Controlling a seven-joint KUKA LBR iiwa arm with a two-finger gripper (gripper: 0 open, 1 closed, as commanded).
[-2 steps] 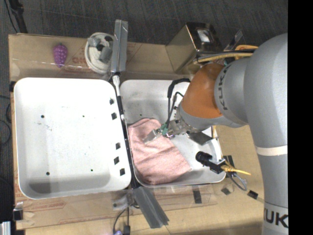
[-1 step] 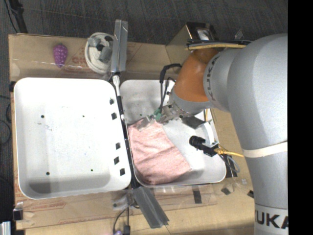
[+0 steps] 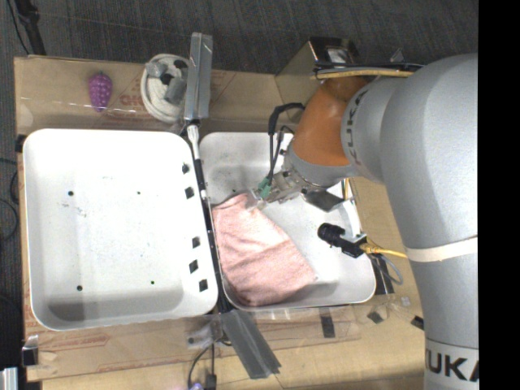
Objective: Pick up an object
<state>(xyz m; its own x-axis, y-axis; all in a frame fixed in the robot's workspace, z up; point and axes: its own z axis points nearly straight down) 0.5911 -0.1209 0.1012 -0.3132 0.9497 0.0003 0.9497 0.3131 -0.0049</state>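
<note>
Step in hand: approach. Gripper [image 3: 266, 192] sits at the upper edge of the cloth [image 3: 260, 250] in the right bin [image 3: 357, 287]; finger opening cannot be determined. Next: close on cloth, lift.

Pink cloth [image 3: 258, 250]: soft, matt terry-like fabric with a nubby, creased surface. 2 white bins, left bin [image 3: 106, 226] and right bin [image 3: 349, 279]: smooth moulded plastic with a slight sheen and scattered dark specks. Arm [image 3: 422, 161]: smooth grey casing, satin finish, with a glossy orange band [image 3: 323, 132]. Bench [image 3: 57, 80]: matt brown cardboard-like sheet, with clear tape strips. Purple object [image 3: 100, 89]: bumpy, dull surface. Divider rail [image 3: 197, 71] between the bins: grey brushed metal.
</note>
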